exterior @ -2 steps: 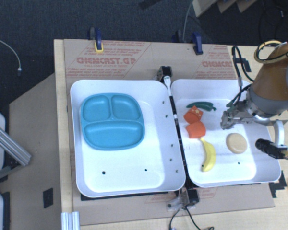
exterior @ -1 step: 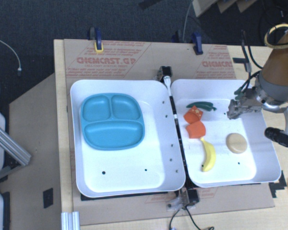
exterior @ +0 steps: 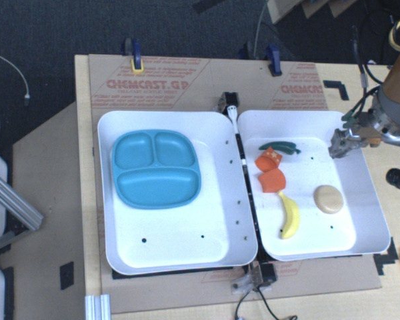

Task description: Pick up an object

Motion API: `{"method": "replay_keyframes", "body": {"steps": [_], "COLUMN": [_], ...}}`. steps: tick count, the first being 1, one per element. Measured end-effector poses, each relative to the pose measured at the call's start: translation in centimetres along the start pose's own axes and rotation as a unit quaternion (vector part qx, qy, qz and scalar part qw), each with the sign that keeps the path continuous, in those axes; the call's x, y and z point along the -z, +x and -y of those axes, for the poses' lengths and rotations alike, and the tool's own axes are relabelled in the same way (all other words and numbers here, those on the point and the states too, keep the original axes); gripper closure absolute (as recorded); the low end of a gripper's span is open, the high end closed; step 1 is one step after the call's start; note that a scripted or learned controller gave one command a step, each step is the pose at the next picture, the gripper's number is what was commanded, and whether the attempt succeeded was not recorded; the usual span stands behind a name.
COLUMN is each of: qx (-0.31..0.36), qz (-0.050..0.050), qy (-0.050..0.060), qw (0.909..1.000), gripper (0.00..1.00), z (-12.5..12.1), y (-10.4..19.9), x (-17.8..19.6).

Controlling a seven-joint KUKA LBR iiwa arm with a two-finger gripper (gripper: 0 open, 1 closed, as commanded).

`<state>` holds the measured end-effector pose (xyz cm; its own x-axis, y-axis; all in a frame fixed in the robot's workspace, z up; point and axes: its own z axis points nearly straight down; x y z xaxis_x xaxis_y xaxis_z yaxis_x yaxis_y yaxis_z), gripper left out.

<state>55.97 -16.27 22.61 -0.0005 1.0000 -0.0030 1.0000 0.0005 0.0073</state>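
The right bin (exterior: 360,232) holds a yellow banana (exterior: 290,217), a round beige bun-like piece (exterior: 329,199), two orange-red pieces (exterior: 271,171) and a dark green vegetable (exterior: 281,147). My gripper (exterior: 343,143) hangs over the bin's upper right part, to the right of the green vegetable and above the beige piece. Nothing shows between its fingers. The arm enters from the right edge.
The left bin (exterior: 120,245) carries a blue divided plate (exterior: 157,168). A black divider (exterior: 242,172) runs between the two bins. Clamps (exterior: 137,55) hold the cardboard-covered bench at the back. Cables trail at the front and far right.
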Motion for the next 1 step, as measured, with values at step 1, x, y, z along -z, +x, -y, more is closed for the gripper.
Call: {"method": "replay_keyframes", "body": {"steps": [1], "qx": [0.000], "qz": [0.000], "qy": [0.001], "qw": [1.0000], "gripper": [1.00], "z": [-0.11], "y": [-0.03], "x": [1.69]}}
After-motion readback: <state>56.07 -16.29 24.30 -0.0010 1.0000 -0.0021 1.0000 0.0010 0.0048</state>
